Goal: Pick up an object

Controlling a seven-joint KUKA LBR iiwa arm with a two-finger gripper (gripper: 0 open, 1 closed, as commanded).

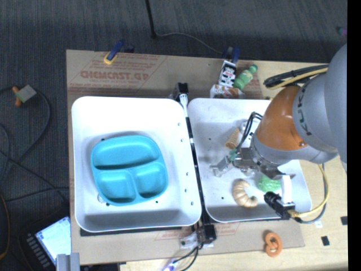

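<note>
Dark carpet is surrounding the desk (316, 247) while I am watching the pincer (224, 165), grip unreadable, hovering in the right bin (214, 112) near a croissant (244, 192), nothing lifted yet.

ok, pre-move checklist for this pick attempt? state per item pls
1. Gripper over the right bin: ok.
2. Object between fingers: cannot tell.
3. Candidates in reach: croissant-shaped toy and green item near the wrist: ok.
4. Green item visibility: partly hidden by the arm: not ok.
5. Blue divided tray in the left bin, apart from the arm: ok.
6. Orange ring outside the bins, on the bench: ok.
</note>
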